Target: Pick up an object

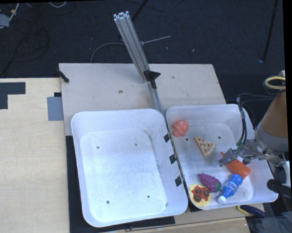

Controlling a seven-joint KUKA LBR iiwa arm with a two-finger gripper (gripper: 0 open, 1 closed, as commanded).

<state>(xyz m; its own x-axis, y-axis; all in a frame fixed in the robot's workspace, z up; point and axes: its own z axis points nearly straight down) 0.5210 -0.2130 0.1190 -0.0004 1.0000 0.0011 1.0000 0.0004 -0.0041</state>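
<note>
A pale wooden desk (22, 157) is carrying two shallow white bins side by side. The left bin (88, 126) is lying bare. The right bin (218, 113) is holding six small things. The grey arm (274, 127) is reaching in from the right, and its pincer (230, 157) is hanging low over the bin's right part; whether it is open or closed cannot be told. Just beside the pincer an orange block (239, 169) is lying, one only. Below it, one blue bottle (230, 187) with a white cap is lying tilted. Near it are sitting one purple grape bunch (209, 181) and one yellow round toy (200, 194) with red spots. One waffle-patterned wedge (204, 146) is resting mid-bin, and one pink-orange ball (180, 128) is sitting by the left wall.
</note>
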